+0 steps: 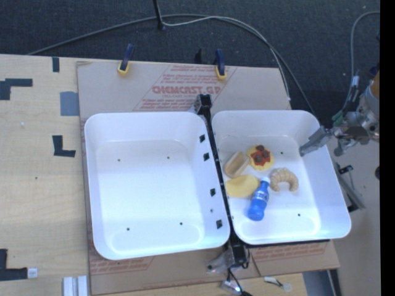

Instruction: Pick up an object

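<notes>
Closest to the lens, down at the front of the right bin (327,227), lies the blue bottle (258,202), cap end tipped up toward a yellow piece (239,185) it touches. Up from there sits a tan bread slice (235,164), a small tart with red fruit on top (260,156), and a croissant (284,179) just beside the bottle's neck. All five cluster in the bin's middle, left of and below the gripper (316,140), which pokes in over the bin's right rim from the arm (364,125) at the frame's edge. It carries nothing, and how wide it is set I cannot tell from this angle. The croissant is the nearest piece to it, the tart next; the bottle and yellow piece lie further off toward the divider. The left bin (99,165) is well away on the far side. My read: this is the approach step, nothing grasped yet. The next move calls for travelling left over the cluster, choosing one item with room around it, then descending squarely so the neighbours aren't knocked.
</notes>
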`<state>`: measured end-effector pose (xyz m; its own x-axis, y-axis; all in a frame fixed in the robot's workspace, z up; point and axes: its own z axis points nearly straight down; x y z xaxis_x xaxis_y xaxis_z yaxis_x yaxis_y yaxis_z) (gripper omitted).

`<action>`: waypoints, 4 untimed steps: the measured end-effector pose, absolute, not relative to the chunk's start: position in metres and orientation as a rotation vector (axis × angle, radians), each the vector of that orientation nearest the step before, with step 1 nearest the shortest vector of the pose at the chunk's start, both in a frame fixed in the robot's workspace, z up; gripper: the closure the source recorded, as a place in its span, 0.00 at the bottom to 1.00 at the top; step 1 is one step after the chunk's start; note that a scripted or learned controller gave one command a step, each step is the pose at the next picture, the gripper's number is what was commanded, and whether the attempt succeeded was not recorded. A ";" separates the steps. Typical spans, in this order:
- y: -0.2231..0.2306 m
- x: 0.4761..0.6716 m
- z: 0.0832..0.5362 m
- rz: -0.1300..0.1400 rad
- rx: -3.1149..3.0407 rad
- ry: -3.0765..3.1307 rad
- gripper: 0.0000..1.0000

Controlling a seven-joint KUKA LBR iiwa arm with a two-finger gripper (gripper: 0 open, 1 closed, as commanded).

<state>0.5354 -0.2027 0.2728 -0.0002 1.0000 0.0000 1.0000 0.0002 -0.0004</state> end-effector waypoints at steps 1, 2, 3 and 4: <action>-0.148 0.564 0.192 0.005 -2.212 -2.223 0.00; -0.113 0.602 0.114 0.005 -2.213 -2.222 0.00; -0.101 0.617 0.086 -0.002 -2.224 -2.225 0.00; -0.100 0.603 0.088 -0.007 -2.225 -2.227 0.00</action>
<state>0.6031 -0.0998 0.0883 -0.0010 1.0000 -0.0013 1.0000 0.0010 0.0076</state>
